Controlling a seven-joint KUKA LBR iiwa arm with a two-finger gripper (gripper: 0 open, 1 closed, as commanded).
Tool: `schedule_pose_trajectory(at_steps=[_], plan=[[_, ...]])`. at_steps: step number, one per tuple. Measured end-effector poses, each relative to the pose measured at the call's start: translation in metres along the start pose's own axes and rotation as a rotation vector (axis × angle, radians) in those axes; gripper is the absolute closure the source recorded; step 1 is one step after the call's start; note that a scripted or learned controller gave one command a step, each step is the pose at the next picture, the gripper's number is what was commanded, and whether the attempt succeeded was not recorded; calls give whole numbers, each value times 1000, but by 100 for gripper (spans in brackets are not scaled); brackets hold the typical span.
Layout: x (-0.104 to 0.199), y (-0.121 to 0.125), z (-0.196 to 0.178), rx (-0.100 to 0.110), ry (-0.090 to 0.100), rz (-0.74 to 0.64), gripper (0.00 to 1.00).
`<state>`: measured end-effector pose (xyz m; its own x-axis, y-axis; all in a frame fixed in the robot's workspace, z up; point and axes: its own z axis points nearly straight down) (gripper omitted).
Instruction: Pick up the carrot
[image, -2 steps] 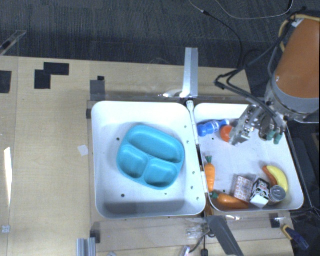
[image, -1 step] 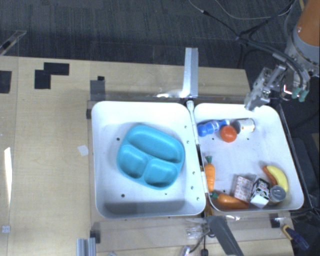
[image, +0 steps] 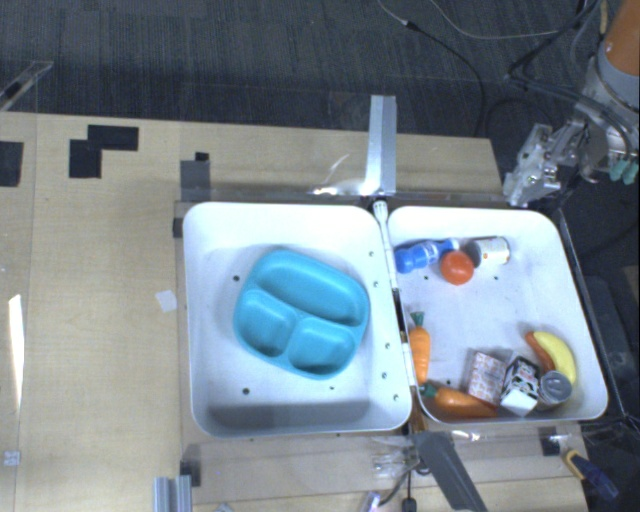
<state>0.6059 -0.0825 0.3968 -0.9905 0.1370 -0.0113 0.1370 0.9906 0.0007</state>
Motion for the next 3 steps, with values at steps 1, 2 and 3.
schedule_pose_trajectory(at_steps=[1, 2, 3], plan=[[-52, -62, 30, 0, -3, -707, 100], [-81, -112, 29, 0, -4, -1064, 100], [-78, -111, 56, -4, -1, -1462, 100]])
